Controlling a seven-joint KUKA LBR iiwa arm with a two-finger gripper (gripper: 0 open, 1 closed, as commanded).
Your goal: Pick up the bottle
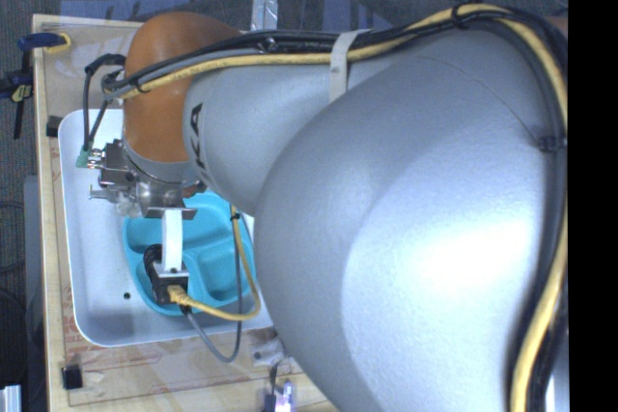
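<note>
camera view from above, at a slant: a large grey arm (pixel 406 207) reaches in from the right and covers most of the wooden bench (pixel 53 43); its orange band (pixel 159 82) sits over the far end of a shallow white bin (pixel 92 285) on the left; below the band the gripper (pixel 145 193) points down into that bin; whether it is spread or pressed together cannot be told, since the wrist hides its tip; right under it, in the near half of the bin, lies a bright blue plastic shape (pixel 208 251), glossy and rounded, most likely the bottle, though its outline is partly covered and i cannot be sure; nothing is seen pinched.

judged step: closing on the target; to do it well, the gripper should centre over the narrowest part of the blue plastic shape, come straight down, close across its short side, and lift slowly; smooth plastic may slip or roll against the bin wall.
</note>
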